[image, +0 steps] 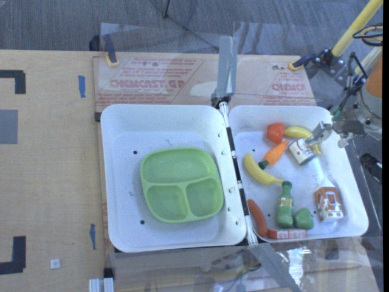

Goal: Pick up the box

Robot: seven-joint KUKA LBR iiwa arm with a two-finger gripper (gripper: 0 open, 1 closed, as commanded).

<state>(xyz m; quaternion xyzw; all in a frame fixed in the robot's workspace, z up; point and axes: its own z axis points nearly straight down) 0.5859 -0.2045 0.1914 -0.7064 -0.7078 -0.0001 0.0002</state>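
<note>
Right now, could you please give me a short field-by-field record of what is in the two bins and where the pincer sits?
left bin: green divided plate
right bin: carrot, tomato, two bananas, green bottle, green pepper, sausage, small white box, orange-and-white carton
pincer: over the right bin's far right part, just above the small white box
box status: lying in the bin, not lifted

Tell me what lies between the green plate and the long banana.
In the camera view, the bins' touching rims lie between the green plate and the long banana.
</note>
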